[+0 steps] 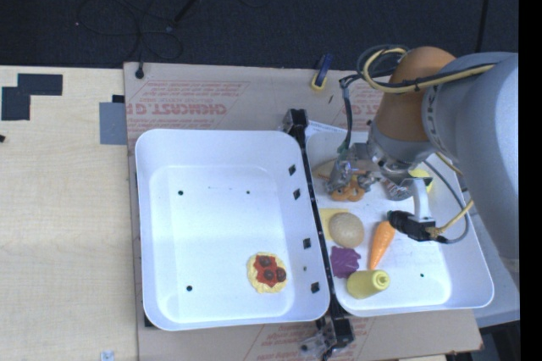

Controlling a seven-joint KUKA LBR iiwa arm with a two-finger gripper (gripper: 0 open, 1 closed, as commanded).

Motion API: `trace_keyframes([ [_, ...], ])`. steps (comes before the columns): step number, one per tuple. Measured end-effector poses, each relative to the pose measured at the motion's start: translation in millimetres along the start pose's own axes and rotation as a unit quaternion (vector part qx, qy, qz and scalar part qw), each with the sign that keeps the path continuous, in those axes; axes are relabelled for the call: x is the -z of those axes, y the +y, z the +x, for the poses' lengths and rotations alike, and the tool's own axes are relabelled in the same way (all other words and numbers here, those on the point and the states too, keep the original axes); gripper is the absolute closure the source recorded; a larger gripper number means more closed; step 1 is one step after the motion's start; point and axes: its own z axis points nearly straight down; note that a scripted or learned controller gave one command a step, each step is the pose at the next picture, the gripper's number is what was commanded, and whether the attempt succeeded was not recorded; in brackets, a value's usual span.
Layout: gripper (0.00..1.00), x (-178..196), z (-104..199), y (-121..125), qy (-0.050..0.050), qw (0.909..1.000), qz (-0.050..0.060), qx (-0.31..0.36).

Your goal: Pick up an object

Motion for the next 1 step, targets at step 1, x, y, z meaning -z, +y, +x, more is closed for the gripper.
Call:
trace_keyframes([
  [1, 1.00, 96.7, 59.4, 20.8, 0.001, 1.0000, -0.006, 0.004],
])
